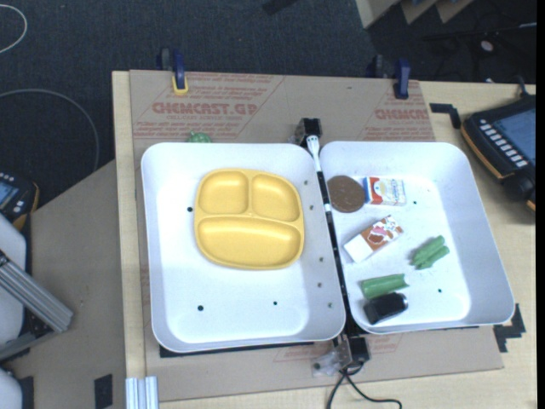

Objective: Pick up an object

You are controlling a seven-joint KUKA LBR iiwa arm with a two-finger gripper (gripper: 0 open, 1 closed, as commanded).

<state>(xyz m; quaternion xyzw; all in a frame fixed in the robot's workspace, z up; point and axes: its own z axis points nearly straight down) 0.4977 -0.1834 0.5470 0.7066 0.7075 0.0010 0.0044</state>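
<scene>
1. Two white bins sit side by side on a brown board. The left bin (170,296) is at the 9 o'clock side and the right bin (464,228) is at the 3 o'clock side.
2. A yellow plate (249,219) with three sections lies in the left bin, up toward 12 o'clock.
3. In the right bin, a round brown disc (346,192) lies at the 10 o'clock corner.
4. Just beside the disc, toward 3 o'clock, is a small white packet (385,191) with red on it. They seem to touch.
5. A red and white box (373,238) lies tilted near the middle of the right bin.
6. A small green thing (429,252) lies at 3 o'clock from that box, a little apart.
7. A long green thing (383,284) lies at 6 o'clock from the box.
8. A black thing (385,306) lies just under the long green one, near the bin's 6 o'clock edge. They look like they touch.
9. The robot's hand cannot be seen, so I cannot tell if it is open or closed, or if it has anything.
</scene>
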